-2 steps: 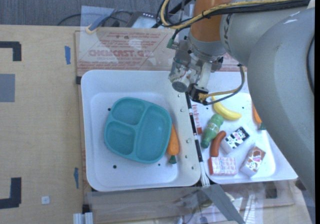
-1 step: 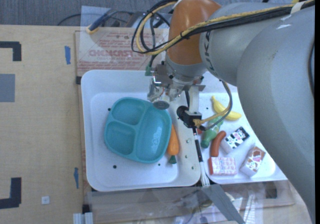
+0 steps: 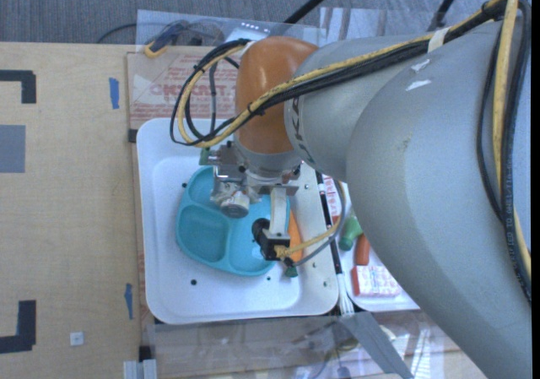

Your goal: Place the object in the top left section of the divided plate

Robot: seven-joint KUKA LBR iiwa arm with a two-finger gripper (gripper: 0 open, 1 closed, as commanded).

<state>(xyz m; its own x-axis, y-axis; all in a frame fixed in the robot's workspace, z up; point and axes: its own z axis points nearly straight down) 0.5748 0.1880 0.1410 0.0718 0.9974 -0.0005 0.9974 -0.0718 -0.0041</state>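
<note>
ABOVE THE LEFT BIN: Your tool [image 3: 234,199] hovers low over the turquoise divided plate [image 3: 199,235] in the left white bin [image 3: 159,225]; whether it is open or closed, you cannot tell. An orange carrot-like piece [image 3: 294,236], probably the object, lies just beside the plate's right rim. Expect it to be light, stiff and slick, so take it across the middle. The bin's right wall [image 3: 314,234] crowds that side, leaving little room.

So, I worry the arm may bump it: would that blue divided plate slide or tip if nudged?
Probably slides: the blue divided plate lies flat on the smooth white bin. Its moulded ridges suggest stiff plastic, so flexing or tipping seems unlikely.
</note>
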